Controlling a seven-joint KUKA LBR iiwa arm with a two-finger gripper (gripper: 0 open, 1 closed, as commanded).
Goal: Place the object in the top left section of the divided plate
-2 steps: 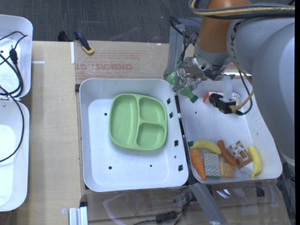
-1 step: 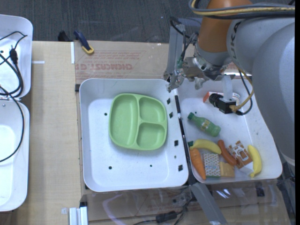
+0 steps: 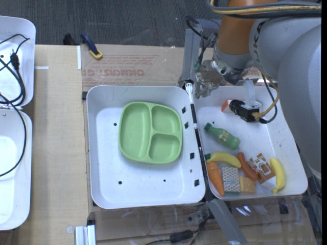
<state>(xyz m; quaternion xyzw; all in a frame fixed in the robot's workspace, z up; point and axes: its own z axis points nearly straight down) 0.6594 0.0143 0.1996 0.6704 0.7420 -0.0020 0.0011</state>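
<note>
1. In the camera view, at the far left corner of the right bin [image 3: 291, 137], my gripper [image 3: 204, 88] hangs; I cannot tell its state.
2. The green divided plate [image 3: 150, 132] lies in the left bin [image 3: 102, 152].
3. Near side of the right bin: green bottle [image 3: 223, 136], two bananas [image 3: 225, 158], carrot [image 3: 215, 178], packets.

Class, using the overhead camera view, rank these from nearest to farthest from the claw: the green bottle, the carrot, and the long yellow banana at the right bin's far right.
1. Green bottle, middle of the right bin, below the claw.
2. Carrot, bin's lower left.
3. Long yellow banana, lower right.
</note>
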